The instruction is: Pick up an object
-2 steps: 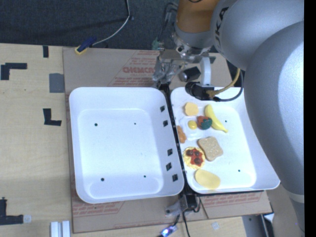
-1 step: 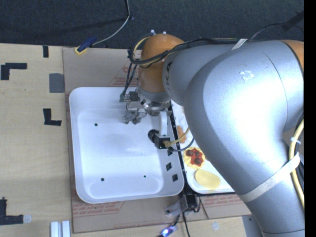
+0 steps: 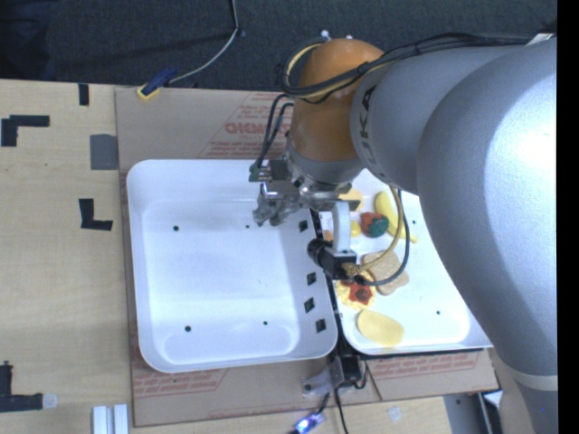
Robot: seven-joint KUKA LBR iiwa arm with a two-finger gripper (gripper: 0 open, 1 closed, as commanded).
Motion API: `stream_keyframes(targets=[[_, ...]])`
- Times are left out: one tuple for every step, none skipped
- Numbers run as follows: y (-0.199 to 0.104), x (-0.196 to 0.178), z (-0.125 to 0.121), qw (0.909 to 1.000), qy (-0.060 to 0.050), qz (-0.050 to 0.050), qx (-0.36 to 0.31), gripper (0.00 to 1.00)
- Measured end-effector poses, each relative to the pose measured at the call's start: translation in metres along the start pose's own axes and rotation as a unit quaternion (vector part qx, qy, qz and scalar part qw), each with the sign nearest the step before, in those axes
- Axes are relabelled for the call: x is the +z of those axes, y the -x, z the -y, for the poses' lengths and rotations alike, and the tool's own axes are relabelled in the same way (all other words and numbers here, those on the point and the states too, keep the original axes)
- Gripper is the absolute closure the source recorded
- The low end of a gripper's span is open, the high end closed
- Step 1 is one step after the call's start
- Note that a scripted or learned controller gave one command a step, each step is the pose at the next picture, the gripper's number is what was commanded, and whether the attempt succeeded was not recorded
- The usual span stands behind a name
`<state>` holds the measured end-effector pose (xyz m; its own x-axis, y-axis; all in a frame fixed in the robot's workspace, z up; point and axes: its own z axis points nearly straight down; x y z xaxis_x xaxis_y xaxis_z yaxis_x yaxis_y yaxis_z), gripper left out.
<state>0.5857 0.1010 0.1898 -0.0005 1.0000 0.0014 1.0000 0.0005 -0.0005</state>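
Trouble, I reckon, is aim: the gripper (image 3: 270, 204) hangs at frame centre over the left bin (image 3: 154, 269), smooth white plastic, and closing there would catch nothing. Whether it is open or closed, I cannot tell. The things to pick lie centre-right in the right bin (image 3: 425, 333): a curved yellow banana (image 3: 387, 211), a flat tan biscuit (image 3: 387, 269) and a glossy yellow oval (image 3: 380, 327).

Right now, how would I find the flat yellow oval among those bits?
Look in the right-hand white bin. At its near end, bottom of the view, lies the flat yellow oval. Unlike the longer yellow piece farther back, it is round-edged and plain.
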Motion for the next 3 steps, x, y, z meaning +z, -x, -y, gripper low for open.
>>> stream_keyframes(targets=[[-0.001, -0.004, -0.001, 1.0, -0.002, 0.0, -0.001, 1.0], [-0.001, -0.013, -0.001, 1.0, -0.003, 0.0, -0.002, 1.0], [-0.034, -0.137, -0.057, 1.0, 0.008, -0.001, -0.002, 1.0]])
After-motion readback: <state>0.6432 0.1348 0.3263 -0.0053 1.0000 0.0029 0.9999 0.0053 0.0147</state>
